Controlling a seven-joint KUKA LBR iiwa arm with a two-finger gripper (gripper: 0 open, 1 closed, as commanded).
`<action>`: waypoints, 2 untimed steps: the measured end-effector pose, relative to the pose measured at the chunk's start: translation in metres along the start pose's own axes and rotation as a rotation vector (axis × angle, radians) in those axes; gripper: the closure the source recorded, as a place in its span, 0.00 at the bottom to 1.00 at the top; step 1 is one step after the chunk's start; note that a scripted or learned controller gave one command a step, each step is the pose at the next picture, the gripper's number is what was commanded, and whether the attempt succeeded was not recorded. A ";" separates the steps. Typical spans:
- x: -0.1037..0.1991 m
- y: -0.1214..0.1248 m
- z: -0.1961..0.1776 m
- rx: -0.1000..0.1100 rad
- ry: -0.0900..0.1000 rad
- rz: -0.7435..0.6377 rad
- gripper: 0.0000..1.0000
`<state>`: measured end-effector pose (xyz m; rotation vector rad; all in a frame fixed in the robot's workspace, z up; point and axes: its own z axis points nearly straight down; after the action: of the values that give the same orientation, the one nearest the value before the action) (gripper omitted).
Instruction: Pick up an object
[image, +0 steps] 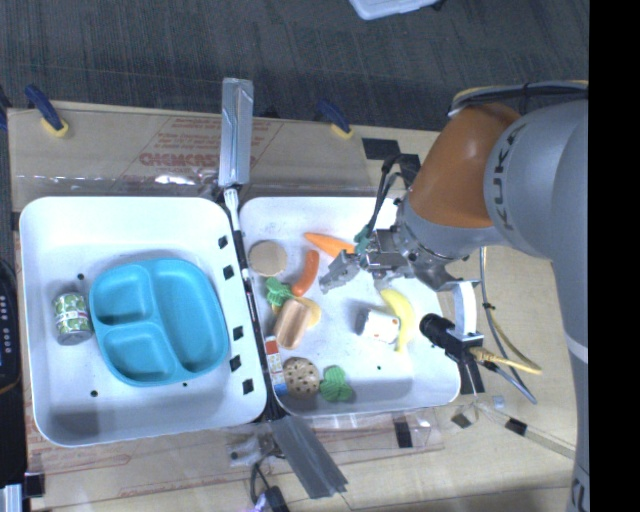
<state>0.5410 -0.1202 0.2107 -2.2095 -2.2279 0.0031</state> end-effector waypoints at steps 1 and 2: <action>-0.003 0.099 0.120 -0.001 -0.001 0.044 0.00; -0.003 0.100 0.108 -0.002 0.000 0.040 1.00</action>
<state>0.6405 -0.1218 0.1018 -2.2548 -2.1842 0.0015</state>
